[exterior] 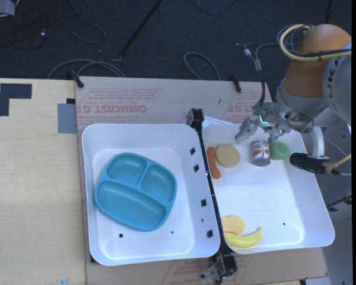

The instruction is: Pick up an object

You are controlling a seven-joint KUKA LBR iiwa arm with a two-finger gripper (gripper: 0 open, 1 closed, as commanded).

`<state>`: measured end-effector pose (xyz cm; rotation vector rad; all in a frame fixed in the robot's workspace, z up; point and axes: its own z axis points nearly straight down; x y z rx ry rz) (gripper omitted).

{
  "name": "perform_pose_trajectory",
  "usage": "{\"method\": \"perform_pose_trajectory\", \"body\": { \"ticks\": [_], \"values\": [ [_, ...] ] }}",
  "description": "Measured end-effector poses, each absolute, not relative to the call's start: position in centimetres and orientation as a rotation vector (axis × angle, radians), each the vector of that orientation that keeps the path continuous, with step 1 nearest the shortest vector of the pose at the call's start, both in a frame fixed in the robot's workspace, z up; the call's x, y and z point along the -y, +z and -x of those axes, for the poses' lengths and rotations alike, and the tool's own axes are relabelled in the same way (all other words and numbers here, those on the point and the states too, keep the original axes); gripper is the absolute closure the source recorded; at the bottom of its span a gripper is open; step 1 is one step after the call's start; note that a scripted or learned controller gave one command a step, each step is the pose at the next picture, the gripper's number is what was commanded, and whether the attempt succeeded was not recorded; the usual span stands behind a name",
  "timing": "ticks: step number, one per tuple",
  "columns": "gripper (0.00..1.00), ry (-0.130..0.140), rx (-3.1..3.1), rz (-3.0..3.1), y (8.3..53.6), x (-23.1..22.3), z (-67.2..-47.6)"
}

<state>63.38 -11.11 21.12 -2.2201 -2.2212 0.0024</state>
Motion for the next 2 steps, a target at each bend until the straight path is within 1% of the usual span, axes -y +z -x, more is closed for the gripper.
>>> {"method": "perform_pose_trajectory", "body": {
  "ticks": [1,2],
  "values": [
    [0.00,0.002,2.222,2.220,21.2,11.1,-63.4],
    [0.00,0.009,2.216,2.218,16.0,12.0,-62.7]
  ]
}}
